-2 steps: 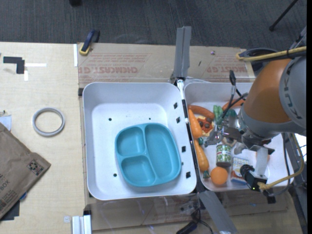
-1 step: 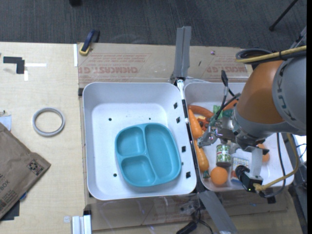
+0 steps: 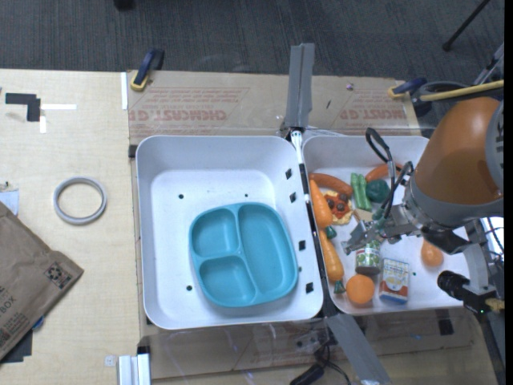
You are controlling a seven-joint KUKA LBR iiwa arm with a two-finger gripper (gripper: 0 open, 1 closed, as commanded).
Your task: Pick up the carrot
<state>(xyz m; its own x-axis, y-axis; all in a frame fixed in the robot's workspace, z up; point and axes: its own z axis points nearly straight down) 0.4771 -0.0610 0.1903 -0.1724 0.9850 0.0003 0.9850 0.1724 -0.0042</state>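
Camera view: carrot (image 3: 320, 205) lies by right bin's (image 3: 437, 299) left wall. Likely light, rigid, smooth toy; grasp mid-length. Gripper (image 3: 367, 239) state indeterminate.

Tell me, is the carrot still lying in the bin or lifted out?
Still in. The carrot lies flat along the right bin's left wall; the gripper is beside it.

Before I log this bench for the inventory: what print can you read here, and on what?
"BOX", on the brown package at the left edge.
Red print on the cardboard sheet behind the bins: mirrored, not legible.
Label on the small carton in the right bin: too small.
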